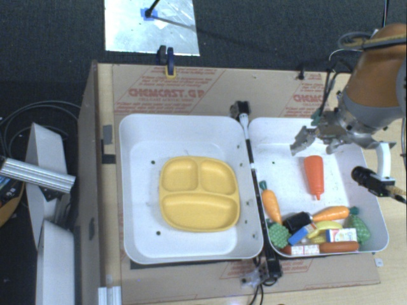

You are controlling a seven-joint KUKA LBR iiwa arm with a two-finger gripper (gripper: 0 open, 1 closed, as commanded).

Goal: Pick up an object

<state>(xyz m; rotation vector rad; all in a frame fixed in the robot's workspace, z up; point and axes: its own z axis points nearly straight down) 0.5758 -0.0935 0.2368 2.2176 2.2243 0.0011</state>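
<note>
Two shallow white bins sit side by side on a cardboard sheet that covers the worktop, held together along their shared rims by black clips at the far and near ends, probably so they do not slide when the arm pushes into them. The left bin (137,170) carries only a yellow divided plate (198,192), lying flat in its middle. The right bin (280,138) holds the toys, and nearly all of them are heaped against its near edge: an orange carrot (271,205) close to the shared rim, a green piece, a black and a blue block, a yellow banana shape, a small white box (343,235) and a red strip.

One orange-red carrot-like toy (313,175) lies alone on bare bin floor toward the bin's far half, well apart from the heap, which I judge makes it the easiest thing to pick. The tool (316,138) hangs over the far half of the right bin, just beyond that toy's far end, its two fingers spread wide with nothing between them.

The cardboard bears red printing along the far edge and again at the far right corner, reversed and too blurred to read with confidence. The white box shows a coloured label, too small to read.
</note>
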